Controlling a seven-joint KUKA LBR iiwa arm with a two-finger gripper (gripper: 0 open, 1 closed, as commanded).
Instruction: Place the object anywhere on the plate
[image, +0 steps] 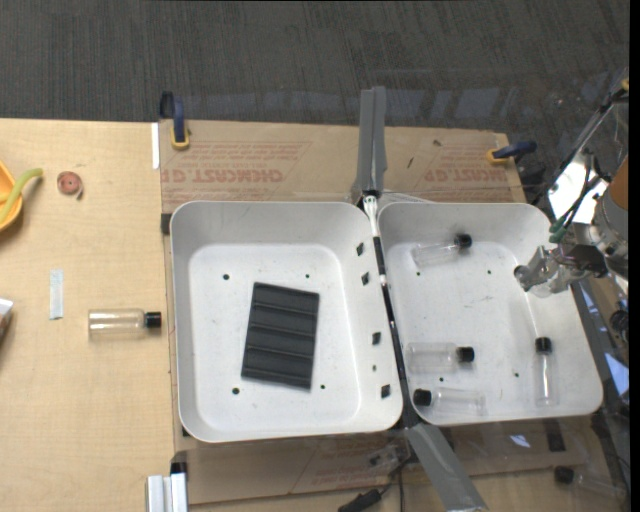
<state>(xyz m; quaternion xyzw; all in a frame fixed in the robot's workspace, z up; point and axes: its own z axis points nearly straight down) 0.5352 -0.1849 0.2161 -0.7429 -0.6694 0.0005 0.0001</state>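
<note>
The gripper (535, 275) hovers over the right bin's (497, 222) far-right edge; whether it is released or clenched cannot be told. Four clear vials (440, 251) (black-capped, all lying flat) are scattered below and left of it. The dark ribbed plate (280, 334) lies in the left bin (268, 220).
</note>
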